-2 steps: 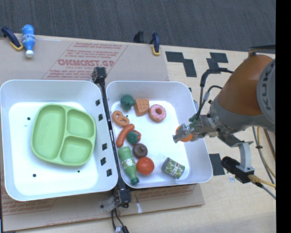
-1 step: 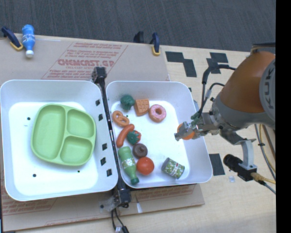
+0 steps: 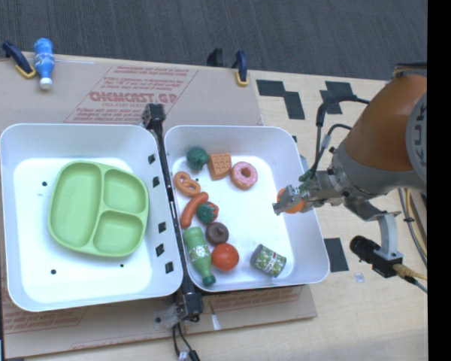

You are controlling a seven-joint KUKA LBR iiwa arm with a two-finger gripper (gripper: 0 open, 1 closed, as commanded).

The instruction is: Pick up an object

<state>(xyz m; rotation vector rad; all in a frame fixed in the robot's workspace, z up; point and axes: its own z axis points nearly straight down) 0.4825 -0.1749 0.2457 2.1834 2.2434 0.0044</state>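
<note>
Jaws sit over the right bin's 3 o'clock wall, can't tell if they're open or pinching that orange bit, and with the donut at 12 and green can at 5 both apart from them, I reckon they could close on nothing or clip the rim

Bulky rounded arm segment, glossy orange on top, shading into smooth grey casing below; thin black cables looping beside the grey wrist housing, clipped close to it; small two-finger gripper of dark metal with orange-tinted tips and a speck of green near its base; short grey bracket under the wrist; pale grey band along the shell's right flank.
</note>
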